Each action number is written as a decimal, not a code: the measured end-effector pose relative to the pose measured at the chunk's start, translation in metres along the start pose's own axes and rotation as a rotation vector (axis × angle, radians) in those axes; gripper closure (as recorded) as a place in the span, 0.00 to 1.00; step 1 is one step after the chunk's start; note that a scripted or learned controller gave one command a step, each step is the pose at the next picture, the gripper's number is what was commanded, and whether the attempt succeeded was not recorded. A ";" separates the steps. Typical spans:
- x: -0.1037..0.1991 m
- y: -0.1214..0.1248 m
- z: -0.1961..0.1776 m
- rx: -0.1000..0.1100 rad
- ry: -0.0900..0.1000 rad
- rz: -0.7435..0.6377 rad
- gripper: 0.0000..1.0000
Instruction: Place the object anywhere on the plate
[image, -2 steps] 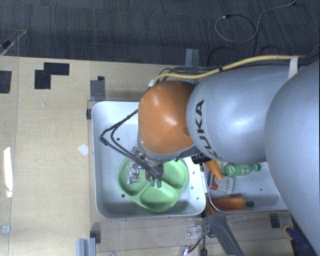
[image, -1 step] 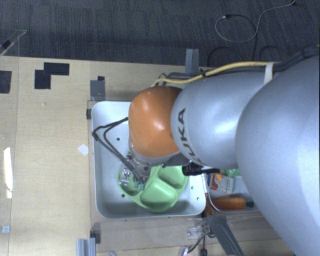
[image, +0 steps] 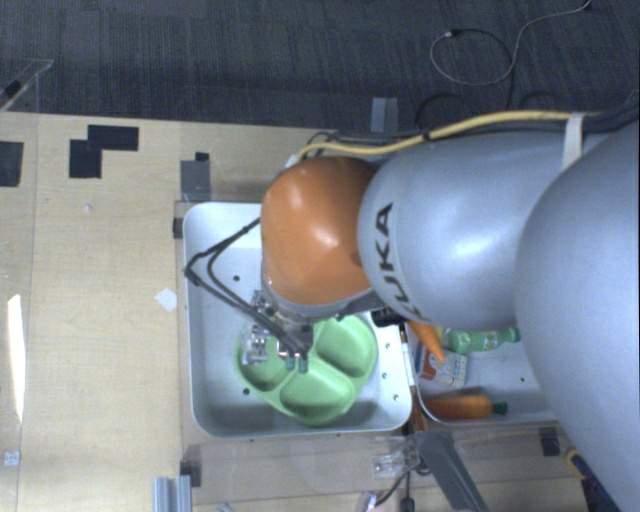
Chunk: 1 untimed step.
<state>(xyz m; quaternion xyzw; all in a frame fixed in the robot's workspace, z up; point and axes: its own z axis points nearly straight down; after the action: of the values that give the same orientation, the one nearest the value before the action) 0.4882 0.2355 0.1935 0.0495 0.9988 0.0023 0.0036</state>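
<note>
So, gripper (image: 275, 345) parked right over the green sectioned plate (image: 330, 385).
Can't tell its grip state; carrot (image: 462, 406) and green bottle (image: 480, 340) sit well off to its right.

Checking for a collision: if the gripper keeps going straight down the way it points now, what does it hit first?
Most likely the green plate: the gripper hangs right over it, pointing down. How far above it sits is unclear from this view.
</note>
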 end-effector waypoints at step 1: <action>-0.029 -0.036 0.051 0.002 0.002 0.004 1.00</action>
<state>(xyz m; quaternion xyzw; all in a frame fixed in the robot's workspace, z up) 0.5140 0.1973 0.1429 0.0515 0.9987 0.0014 0.0024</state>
